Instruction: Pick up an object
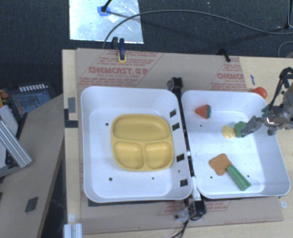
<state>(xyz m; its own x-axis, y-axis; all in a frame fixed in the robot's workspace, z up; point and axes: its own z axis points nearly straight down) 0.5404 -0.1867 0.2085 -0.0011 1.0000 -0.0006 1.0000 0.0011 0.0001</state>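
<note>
Two bins sit side by side on the desk (69,148). The left bin (94,182) holds a divided tray (141,142) at its middle. To the tray's right, in the right bin (270,180), a toy strawberry (203,111) lies toward the back, a small ball (228,132) nearer the middle, and a spatula (229,170) toward the front. The gripper (247,128) is just right of the ball, inside that bin.
</note>
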